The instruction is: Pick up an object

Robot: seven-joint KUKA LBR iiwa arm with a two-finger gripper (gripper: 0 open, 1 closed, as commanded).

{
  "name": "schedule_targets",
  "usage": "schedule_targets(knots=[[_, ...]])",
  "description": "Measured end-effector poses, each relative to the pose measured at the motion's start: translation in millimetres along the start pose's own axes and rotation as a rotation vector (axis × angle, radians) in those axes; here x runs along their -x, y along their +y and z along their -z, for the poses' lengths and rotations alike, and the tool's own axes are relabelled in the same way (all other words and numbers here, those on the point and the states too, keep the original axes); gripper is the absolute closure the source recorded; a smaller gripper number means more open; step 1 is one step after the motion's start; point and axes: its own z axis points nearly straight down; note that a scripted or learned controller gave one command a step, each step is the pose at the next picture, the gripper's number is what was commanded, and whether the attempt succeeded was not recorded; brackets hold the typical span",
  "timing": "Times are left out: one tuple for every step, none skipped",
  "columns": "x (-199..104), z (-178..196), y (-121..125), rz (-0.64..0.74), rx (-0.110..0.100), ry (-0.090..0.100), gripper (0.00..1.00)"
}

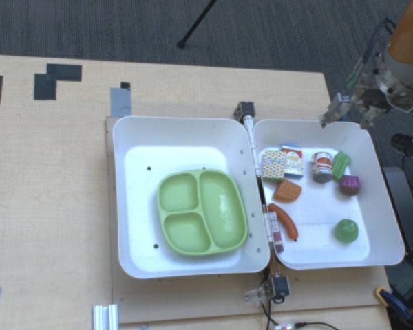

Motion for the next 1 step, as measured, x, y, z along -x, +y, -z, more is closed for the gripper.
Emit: schedule_targets(knots=[[46.7,-87.1,-45.1,-0.002,-0.002,-0.001,0.00]])
